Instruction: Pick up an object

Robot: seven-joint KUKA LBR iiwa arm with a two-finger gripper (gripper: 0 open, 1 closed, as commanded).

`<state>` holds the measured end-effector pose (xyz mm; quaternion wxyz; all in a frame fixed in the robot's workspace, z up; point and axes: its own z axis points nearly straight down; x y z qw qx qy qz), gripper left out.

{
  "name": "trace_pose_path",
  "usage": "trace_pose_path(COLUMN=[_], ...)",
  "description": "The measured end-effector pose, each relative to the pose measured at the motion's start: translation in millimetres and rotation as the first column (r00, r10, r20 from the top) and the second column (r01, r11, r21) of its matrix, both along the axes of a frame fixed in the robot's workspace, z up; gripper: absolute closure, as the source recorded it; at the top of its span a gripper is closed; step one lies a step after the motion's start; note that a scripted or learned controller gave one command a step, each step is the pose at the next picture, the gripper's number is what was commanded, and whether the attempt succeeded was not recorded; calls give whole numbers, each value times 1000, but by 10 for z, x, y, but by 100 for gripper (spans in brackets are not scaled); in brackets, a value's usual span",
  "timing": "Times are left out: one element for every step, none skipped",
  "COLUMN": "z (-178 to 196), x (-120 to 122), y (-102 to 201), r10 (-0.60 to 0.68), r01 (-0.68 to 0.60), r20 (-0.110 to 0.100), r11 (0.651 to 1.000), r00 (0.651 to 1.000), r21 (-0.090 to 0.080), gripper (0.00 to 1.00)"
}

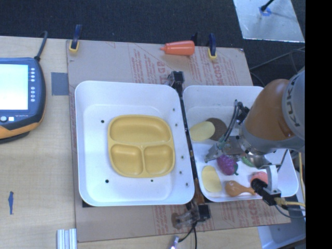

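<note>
Yellow divided tray (pixel 141 145) lying in left bin (pixel 91 139). Right bin (pixel 218 93) holding pale yellow piece (pixel 201 131), second yellow piece (pixel 210 179), orange drumstick-like toy (pixel 237 189). Purple grape-like toy (pixel 226 164) sitting directly beneath claw (pixel 228 152), touching or just below it. Claw state: cannot tell. Arm (pixel 270 118) overhanging bin's right half.

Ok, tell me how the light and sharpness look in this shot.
Camera view: bright daylight washes out the white bins and glares off the floor patch at top right; the yellow tray is evenly lit and fairly sharp; the arm shadows the toys beneath it.
</note>
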<state>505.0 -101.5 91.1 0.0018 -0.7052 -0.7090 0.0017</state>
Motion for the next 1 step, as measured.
trace_pose_path(z=[0], x=[-294], y=[6], r10=[0], r01=[0], r20=[1], r11=[1000], r00=[1000], r21=[0], gripper=[0])
